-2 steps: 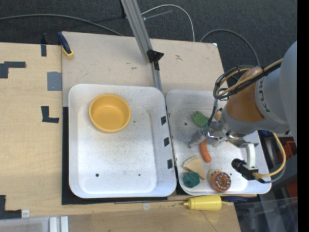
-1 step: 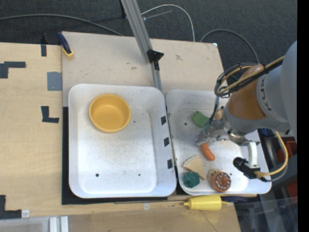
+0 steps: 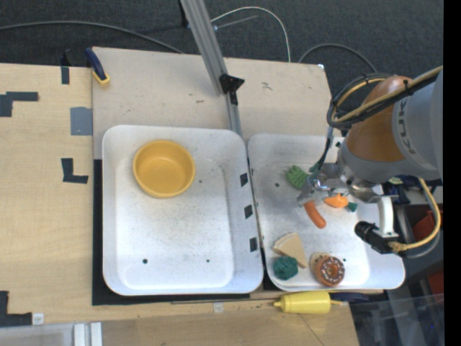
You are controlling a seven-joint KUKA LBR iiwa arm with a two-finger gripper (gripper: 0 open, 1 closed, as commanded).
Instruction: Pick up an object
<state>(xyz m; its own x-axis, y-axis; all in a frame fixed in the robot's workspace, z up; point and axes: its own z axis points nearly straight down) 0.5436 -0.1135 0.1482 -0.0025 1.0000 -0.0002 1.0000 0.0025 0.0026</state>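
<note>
While bent low, hand (image 3: 315,190) above right bin (image 3: 274,150)

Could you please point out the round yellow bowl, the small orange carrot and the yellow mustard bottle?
round yellow bowl (image 3: 164,167): camera view, on the bowl's inner bottom.
small orange carrot (image 3: 315,215): camera view, on the middle of its body.
yellow mustard bottle (image 3: 308,303): camera view, on the middle of its barrel.
</note>
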